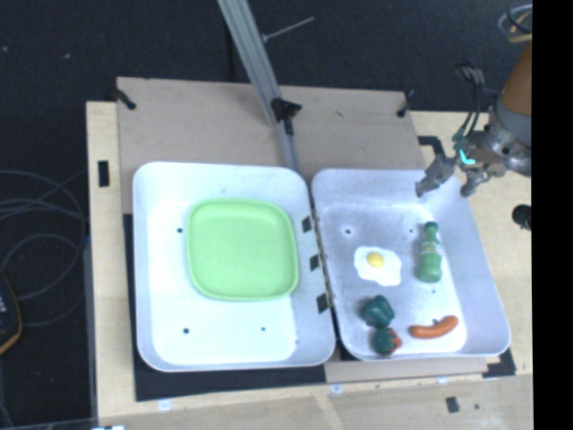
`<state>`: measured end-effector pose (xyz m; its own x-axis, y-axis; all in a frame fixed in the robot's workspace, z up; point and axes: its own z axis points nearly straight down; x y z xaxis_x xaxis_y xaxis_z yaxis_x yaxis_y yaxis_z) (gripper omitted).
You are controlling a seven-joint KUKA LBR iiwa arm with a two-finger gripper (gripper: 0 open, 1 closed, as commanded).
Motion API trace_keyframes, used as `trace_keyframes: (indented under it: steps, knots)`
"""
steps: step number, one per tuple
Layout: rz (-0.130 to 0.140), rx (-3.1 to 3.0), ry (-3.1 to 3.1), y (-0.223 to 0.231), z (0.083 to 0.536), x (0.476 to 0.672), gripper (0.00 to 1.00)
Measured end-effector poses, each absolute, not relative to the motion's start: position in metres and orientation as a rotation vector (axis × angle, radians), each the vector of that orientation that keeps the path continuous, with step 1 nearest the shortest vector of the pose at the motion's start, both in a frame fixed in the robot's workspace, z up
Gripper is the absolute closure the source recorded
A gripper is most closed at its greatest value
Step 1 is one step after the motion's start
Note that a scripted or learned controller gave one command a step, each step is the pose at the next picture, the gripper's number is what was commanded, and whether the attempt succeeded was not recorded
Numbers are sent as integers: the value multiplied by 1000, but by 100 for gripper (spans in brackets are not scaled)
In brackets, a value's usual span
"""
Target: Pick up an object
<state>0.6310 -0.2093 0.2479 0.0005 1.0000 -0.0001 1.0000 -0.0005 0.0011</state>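
Pale wooden bench carries two shallow white bins, and over the right bin's far right corner the two-finger gripper hangs spread wide, holding nothing. Nearest below it, a green plastic bottle lies with its long axis running near-to-far, cap toward the gripper. Beyond lie a toy fried egg, a green pepper and a red sausage; a square green plate sits in the left bin.

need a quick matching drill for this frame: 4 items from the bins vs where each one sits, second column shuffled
Items:
1. green plate
2. fried egg
3. green bottle
4. sausage

Places:
A. right bin, near front-right corner
B. left bin, middle
C. right bin, centre
D. right bin, upright-looking along the right side, below the gripper

Pairs: 1-B, 2-C, 3-D, 4-A
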Motion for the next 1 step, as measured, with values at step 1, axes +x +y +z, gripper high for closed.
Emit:
trace_keyframes:
  steps: [1]
  knots:
    - [1,2221,2220,-209,248,631,0]
